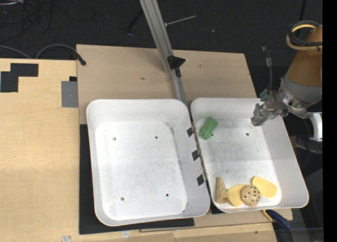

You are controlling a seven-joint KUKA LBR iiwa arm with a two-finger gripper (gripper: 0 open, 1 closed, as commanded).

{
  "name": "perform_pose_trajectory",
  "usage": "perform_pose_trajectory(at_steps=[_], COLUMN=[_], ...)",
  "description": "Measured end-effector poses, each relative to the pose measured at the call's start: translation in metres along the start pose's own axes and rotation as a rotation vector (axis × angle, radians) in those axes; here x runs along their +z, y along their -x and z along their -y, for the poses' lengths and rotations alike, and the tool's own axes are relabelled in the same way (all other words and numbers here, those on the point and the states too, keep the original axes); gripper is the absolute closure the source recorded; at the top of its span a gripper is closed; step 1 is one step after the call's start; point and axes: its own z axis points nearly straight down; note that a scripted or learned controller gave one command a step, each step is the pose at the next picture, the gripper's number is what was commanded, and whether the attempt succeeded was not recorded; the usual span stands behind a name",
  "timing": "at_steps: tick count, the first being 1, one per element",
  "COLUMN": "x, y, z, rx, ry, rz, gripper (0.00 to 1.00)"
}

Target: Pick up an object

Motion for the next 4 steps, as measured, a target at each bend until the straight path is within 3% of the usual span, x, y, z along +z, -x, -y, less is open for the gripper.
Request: perform_pose_trajectory(at_steps=[1, 4], x=[-0.044, -0.056], y=[0.002, -0.151], z=[-0.005, 0.052], rx=[0.0, -0.001], ry=[0.001, -0.008], rz=[0.001, -0.003], gripper=[1.0, 1.0])
